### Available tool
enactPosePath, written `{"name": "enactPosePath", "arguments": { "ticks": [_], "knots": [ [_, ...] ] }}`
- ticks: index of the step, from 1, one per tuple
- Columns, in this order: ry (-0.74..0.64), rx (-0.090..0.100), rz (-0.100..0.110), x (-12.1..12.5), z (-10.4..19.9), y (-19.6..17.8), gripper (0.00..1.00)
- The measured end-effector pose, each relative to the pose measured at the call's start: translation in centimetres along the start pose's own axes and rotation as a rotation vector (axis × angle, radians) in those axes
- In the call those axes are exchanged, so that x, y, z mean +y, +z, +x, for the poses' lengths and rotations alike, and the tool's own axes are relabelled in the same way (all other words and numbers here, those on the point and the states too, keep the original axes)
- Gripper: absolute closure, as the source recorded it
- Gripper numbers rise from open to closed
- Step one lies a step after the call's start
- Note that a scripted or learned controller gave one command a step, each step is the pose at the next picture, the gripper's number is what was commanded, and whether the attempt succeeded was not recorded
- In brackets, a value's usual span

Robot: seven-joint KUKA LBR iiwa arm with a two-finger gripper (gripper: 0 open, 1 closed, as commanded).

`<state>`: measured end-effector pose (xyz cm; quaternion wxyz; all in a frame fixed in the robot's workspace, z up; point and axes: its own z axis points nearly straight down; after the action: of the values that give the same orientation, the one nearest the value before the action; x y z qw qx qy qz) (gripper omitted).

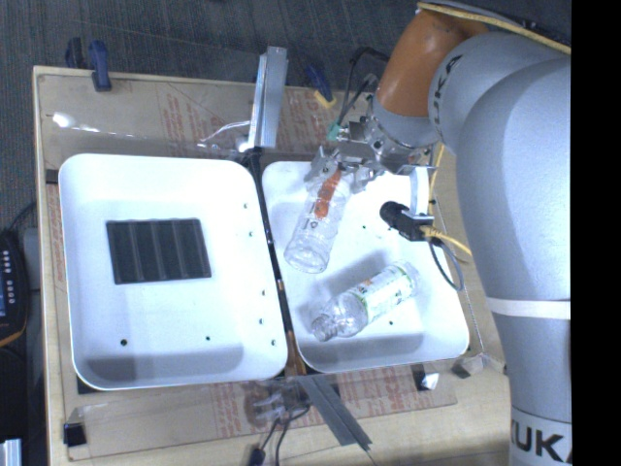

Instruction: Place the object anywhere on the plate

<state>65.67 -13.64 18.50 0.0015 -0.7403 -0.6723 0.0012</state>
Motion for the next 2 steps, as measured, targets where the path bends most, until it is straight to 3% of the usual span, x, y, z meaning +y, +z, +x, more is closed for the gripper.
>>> {"name": "enactPosePath", "arguments": {
  "ticks": [1,2],
  "knots": [
    [0.284,-0.001,0.0,-0.73,7.03,-3.17,1.0],
    [0.277,-0.001,0.003,-0.75,7.13,-4.02,1.0]
  ]
}}
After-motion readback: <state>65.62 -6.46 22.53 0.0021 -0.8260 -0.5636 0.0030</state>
